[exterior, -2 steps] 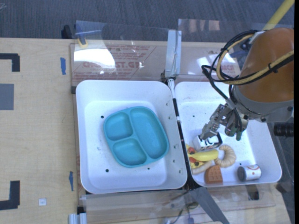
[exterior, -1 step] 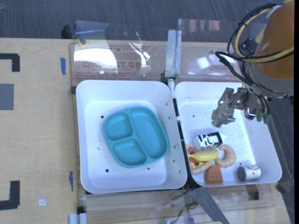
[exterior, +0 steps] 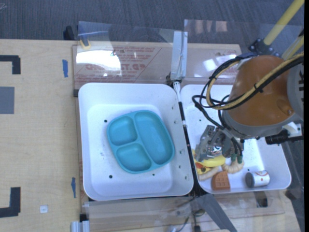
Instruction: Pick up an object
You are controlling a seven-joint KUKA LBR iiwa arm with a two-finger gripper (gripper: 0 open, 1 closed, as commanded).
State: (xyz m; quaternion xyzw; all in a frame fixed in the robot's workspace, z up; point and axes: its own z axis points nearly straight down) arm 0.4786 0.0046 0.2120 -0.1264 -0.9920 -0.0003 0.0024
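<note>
Banana [exterior: 213, 163] lies lower right of frame, in right bin [exterior: 280, 175] — gripper [exterior: 211, 148] lowered just above it, finger state not discernible. Nothing seen lifted — grasp and lift remain.

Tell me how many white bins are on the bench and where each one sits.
2. The left bin holds a blue divided plate. The right bin sits beside it, under the arm, with small items near the gripper; the arm may hide others.

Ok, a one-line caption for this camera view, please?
Arm's claw lowered into the right bin over small toy items; blue divided plate in the left bin.
</note>
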